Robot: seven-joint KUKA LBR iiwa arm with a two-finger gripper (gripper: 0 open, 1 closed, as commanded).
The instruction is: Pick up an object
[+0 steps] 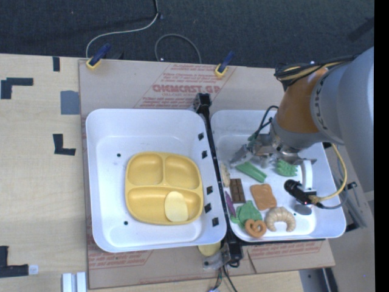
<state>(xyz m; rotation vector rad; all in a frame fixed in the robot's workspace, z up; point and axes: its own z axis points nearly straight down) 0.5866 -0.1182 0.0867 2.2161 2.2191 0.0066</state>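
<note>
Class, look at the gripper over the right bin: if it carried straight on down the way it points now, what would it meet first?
Most likely the green stick-shaped piece just below the gripper in the right bin, though depth is hard to judge from this slanted view.

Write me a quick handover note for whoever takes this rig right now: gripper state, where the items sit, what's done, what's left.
Gripper: low in the right bin, over the green stick; finger state can't be read, nothing visibly held.
Right bin: green stick, brown bar, toast piece, croissant, pretzel, green leafy pieces.
Left bin: yellow divided plate with a pale yellow round in its lower compartment.
Done: approach. Left: grasp and lift.
</note>
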